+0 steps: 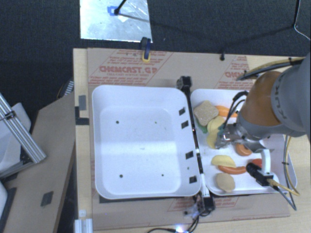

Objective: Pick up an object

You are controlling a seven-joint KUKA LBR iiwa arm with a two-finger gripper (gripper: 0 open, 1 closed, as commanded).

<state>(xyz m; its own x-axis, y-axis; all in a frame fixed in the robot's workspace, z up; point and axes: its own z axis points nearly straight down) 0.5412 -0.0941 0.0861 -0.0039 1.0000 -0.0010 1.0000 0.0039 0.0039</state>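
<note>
Camera view: the gripper [224,139] is lowered into the right bin [279,186] beside a yellow-green piece [214,125]; whether anything is held cannot be told. A vertical descent centred on one item, clear of neighbours, is advised

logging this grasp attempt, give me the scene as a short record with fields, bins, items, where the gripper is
left bin: shallow white plastic bin, bare floor showing
right bin: shallow white plastic bin, holding the items
items: tan bread-like slice; pale yellow rounded piece; yellow wedge; orange-red sausage-like stick; beige round lump; orange piece
arm: grey with orange band, over the right bin
gripper, low beside the pale yellow piece; grasp cannot be told
</note>
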